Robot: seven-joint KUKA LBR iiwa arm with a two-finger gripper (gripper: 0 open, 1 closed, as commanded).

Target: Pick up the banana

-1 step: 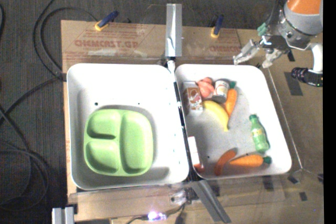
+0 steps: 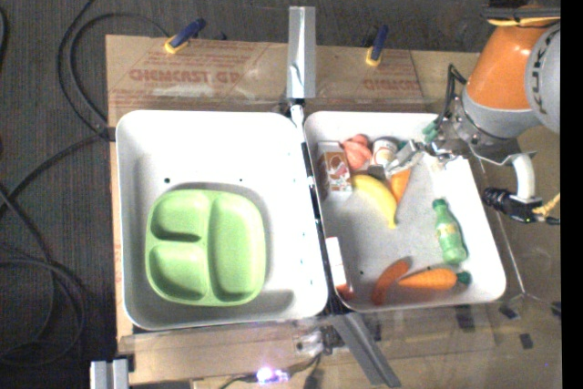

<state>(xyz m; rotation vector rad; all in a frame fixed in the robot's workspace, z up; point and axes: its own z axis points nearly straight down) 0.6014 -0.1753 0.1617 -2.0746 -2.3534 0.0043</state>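
Banana (image 2: 377, 195): yellow, curved and smooth, with a dull skin; it lies on the floor of the right bin (image 2: 474, 214), in the upper middle part, between the small carton and an orange piece just beside its upper end.
Gripper (image 2: 409, 158): grey metal, it hangs over the back part of the right bin, near the upper end of the banana; whether it is released or clenched I cannot tell, and no object is seen in it.
Arm (image 2: 510, 77): rounded grey shell with a glossy orange band, it comes in from the right.
Right bin: shallow white plastic with rounded corners.
Left bin (image 2: 137, 150): the same white plastic; it carries a light green tray (image 2: 208, 247) with three compartments and soft round edges.
Carton (image 2: 335, 170): small box with brown and white print, just left of the banana.
Green bottle (image 2: 447, 231): small, shiny, lying on its side, right of the banana.
Carrots (image 2: 414, 280): two orange tapered shapes at the front wall of the right bin.
Bench (image 2: 209, 77): flat brown cardboard with red print, held by clamps.
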